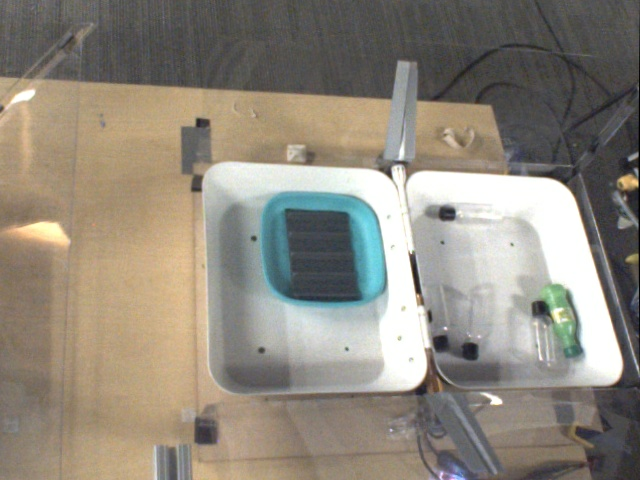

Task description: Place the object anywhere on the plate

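One teal plate in the left bin; four clear vials and one green bottle in the right bin.

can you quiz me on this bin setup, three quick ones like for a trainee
1. True or false: the teal plate sits in the left bin.
2. Multiple choice: the green bottle lies in which part of the right bin? A) far left corner B) near right side C) middle
3. Fill in: the dark ridged insert rests on the ____.

Key:
1. True.
2. B; it lies beside a clear vial, near the right wall.
3. Plate.
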Tool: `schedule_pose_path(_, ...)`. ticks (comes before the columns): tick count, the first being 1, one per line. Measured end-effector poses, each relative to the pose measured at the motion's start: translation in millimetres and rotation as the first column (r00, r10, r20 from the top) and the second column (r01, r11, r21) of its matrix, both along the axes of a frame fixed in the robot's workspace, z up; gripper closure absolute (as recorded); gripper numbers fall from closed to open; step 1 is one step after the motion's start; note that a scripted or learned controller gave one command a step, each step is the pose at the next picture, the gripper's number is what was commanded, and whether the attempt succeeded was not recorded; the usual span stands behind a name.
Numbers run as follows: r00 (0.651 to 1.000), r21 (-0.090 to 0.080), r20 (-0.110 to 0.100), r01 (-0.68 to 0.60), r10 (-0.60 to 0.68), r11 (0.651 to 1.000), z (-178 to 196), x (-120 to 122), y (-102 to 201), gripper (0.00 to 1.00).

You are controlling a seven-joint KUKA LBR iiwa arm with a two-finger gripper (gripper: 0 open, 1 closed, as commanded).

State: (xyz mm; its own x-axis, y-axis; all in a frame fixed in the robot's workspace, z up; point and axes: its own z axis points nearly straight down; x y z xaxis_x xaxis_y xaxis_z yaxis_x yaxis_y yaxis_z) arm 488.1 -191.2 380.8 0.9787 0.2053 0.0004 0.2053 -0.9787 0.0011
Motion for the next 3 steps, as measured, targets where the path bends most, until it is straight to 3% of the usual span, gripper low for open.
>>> schedule_pose_path(1, 1.000, 0.001, 0.000, -0.014, 0.014, 1.000, -95, 0, 41, 0.00)
schedule_pose_path(2, 1.000, 0.002, 0.000, 0.000, 0.000, 1.000, -129, 0, 69, 0.00)
schedule_pose_path(3, 1.000, 0.000, 0.003, -0.002, 0.002, 1.000, -11, 0, 41, 0.00)
